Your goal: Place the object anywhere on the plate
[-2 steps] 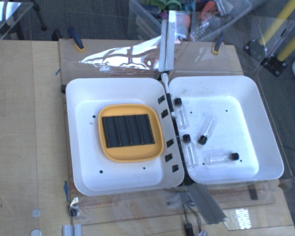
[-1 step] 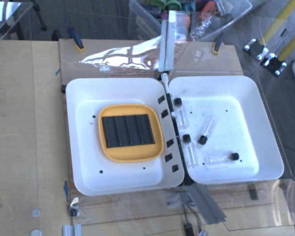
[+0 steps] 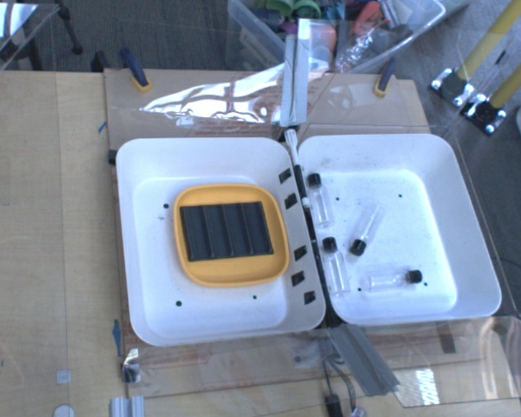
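Yellow plate point(image 3: 232, 272) sits bare in our left bin point(image 3: 139, 233); clear vials point(image 3: 365, 230) await picking. We cannot tell the pincer's state; next comes a grasp.

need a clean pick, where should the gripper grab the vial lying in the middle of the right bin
Probably mid-body, from straight above. The vial lies flat and diagonal, black cap at its lower end, apart from the others, so fingers should close across its narrow clear tube.

Robotics lab setup: wooden worktop point(image 3: 35, 233) carrying two white bins point(image 3: 148, 320), clamps point(image 3: 137, 76) at the far edge, clear tub of mixed plastic parts point(image 3: 330, 7) beyond, grey carpet.
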